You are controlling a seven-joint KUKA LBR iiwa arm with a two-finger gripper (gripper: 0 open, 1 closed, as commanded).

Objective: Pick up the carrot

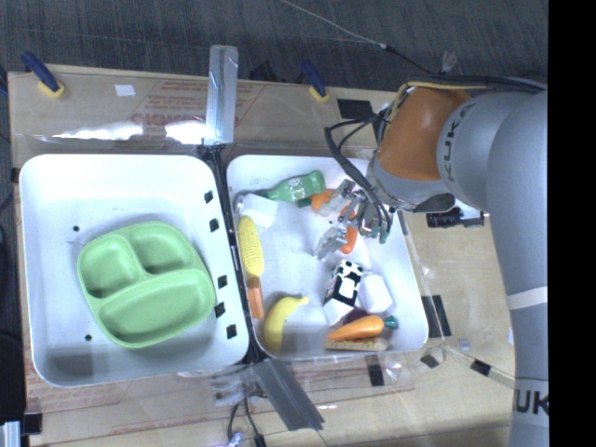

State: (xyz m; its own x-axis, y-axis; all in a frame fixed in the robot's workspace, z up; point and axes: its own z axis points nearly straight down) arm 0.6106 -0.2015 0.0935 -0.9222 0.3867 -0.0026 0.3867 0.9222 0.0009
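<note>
Your end effector (349,223) sits low in the right bin (410,277), grip state unreadable, well above the carrot (358,327) by the bin's near wall.

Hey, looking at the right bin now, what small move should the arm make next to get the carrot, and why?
Probably shift the tool toward the bin's near right corner, since it sits over the upper middle of the right bin, while the carrot lies at the bottom edge, beside the banana and below the black-and-white box. It should stop above the carrot before lowering.
</note>
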